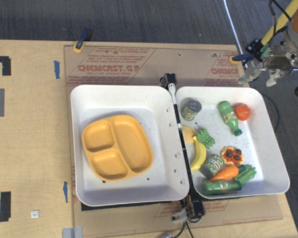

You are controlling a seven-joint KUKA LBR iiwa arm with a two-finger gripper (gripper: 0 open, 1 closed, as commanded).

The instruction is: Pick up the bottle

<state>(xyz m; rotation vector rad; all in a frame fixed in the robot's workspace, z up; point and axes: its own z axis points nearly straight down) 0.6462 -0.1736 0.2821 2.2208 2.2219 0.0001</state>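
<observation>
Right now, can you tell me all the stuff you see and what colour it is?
Bottles: two, green; one upper right bin, one at its near edge.
Tomato: one, red-orange, beside upper bottle.
Cans: two, grey-green; one upper left, one lower.
Banana: one, yellow, right bin.
Carrot: one, orange, above lower bottle.
Plate: one, yellow, divided, left bin.
Bins: two, white, left, right.
Gripper: one, grey, beyond the right bin.

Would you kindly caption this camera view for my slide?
Gripper poised beyond the right bin holding a green bottle among toy foods; yellow tray in the left bin.
</observation>
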